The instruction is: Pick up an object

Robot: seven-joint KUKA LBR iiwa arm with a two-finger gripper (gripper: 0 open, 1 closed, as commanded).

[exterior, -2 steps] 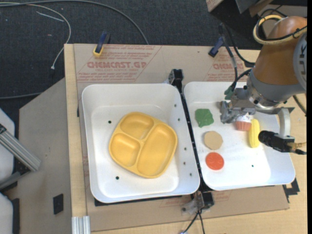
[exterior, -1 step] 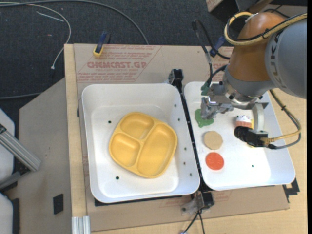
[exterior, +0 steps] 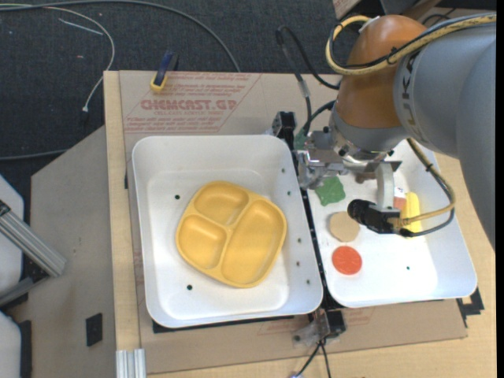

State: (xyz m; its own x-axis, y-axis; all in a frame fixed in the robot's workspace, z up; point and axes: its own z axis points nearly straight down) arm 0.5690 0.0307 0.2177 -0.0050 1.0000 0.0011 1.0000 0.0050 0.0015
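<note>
The arm (exterior: 409,77) is seen over the right bin (exterior: 441,282). A yellow divided plate (exterior: 231,232) lies in the left bin (exterior: 150,211), well left of the gripper (exterior: 346,164), whose grasp cannot be told. Just below it lie a green piece (exterior: 331,190), a tan disc (exterior: 343,227) and a red disc (exterior: 347,260).

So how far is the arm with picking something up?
Nothing looks picked yet. The red disc, tan disc and green piece lie in the right bin, and the yellow plate in the left bin. The arm's wrist hangs over the right bin. Grasping and lifting remain.
</note>
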